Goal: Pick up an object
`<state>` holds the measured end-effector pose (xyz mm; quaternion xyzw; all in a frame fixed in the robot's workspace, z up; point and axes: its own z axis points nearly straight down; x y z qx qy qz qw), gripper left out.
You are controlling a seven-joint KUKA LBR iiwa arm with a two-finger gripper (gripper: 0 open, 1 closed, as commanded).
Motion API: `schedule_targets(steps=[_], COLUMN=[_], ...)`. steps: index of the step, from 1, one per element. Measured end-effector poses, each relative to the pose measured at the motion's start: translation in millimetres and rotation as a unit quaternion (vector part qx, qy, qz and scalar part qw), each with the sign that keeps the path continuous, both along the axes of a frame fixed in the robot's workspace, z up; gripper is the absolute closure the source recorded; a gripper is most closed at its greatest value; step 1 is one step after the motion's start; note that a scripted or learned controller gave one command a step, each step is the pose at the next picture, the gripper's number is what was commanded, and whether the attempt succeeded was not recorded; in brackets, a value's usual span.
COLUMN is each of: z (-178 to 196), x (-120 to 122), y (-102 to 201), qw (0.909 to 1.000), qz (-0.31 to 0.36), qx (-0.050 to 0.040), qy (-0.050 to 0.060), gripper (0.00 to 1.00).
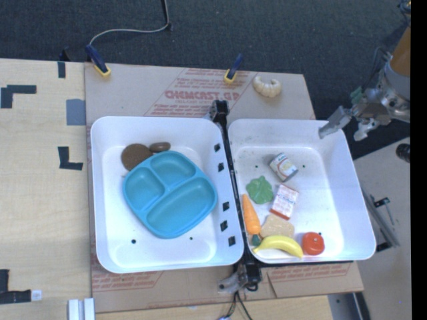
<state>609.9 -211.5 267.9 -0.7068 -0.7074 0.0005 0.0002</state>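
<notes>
Left bin [107,179]: blue plate [170,193], with two brown pieces [137,155] touching its upper edge.
Right bin [347,179]: small can [284,167], green piece [259,190], red-white packet [285,201], carrot [250,214], tan slice [276,227], banana [280,245], tomato [313,243].
Counter [40,179]: white ring [267,85] beyond the bins.
Gripper [341,127]: fingers apart, holding nothing, above the right bin's far right corner.
</notes>
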Motion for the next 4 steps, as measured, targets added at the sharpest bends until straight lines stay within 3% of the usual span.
schedule_targets(steps=[1,2,3,4], z=[-180,-181,-169,-83], x=[38,0,3,-65], y=[36,67,68,161], qw=[1.0000,1.0000,1.0000,1.0000], qz=[0.001,0.000,0.000,0.001], qx=[0.0000,-0.0010,-0.0009,0.0009], qy=[-0.002,-0.002,-0.005,0.000], gripper=[0.00,0.00,1.00,1.00])
